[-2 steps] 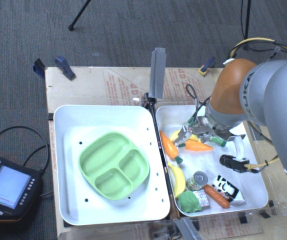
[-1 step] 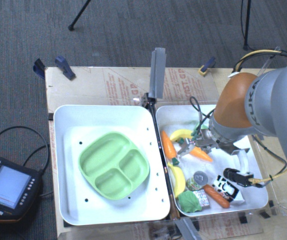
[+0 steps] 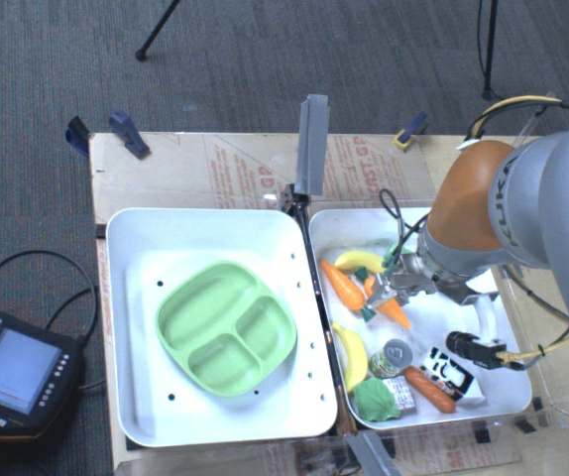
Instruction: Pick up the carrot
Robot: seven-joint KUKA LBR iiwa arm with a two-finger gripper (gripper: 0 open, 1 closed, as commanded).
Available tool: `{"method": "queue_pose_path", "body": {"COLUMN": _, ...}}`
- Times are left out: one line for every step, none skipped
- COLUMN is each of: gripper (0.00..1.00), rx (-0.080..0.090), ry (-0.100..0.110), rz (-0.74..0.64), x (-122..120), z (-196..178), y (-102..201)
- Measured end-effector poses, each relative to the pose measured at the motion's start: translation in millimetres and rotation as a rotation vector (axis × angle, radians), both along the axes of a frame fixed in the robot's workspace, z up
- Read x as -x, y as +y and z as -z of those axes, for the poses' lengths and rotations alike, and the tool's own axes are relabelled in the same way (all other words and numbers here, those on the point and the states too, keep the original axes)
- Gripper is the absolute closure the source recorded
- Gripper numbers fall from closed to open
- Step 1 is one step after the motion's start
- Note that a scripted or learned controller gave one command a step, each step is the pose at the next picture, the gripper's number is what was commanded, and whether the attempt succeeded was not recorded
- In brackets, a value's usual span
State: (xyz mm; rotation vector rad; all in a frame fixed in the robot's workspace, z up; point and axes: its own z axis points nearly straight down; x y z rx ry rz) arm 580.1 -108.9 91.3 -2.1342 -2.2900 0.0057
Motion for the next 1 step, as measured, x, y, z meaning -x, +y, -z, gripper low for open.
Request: {"method": "queue_pose_path", "body": {"gripper": 1.0, "rx": 0.008, "ry": -0.003, "rz": 0.416, "x": -32.4, "z": -93.1, "y": 56.2}}
